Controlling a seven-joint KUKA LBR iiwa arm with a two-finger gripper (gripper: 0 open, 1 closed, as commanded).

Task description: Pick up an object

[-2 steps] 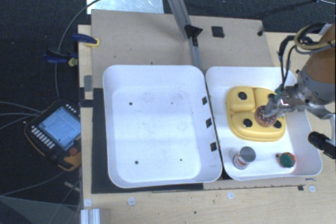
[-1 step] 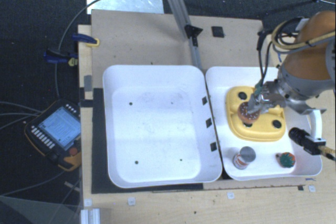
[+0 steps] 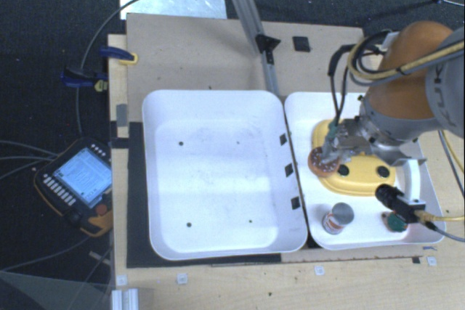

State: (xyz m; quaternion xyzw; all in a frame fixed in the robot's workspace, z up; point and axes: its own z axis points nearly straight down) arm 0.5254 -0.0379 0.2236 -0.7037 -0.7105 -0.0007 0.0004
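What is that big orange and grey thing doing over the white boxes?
That is a robot arm. A computer program moves it, and its job is to pick something up. The picture comes from one camera fixed above the bench, looking down at a slant, and the arm reaches in from the right side.

At the end of the arm is a gripper, a bit like a hand with two fingers. On the bench are two shallow white bins side by side: the left bin and the right bin. The gripper is down in the right bin, by a brown round thing and a yellow thing with black dots. A small tin stands nearer the front.

I cannot tell whether the gripper has hold of anything.
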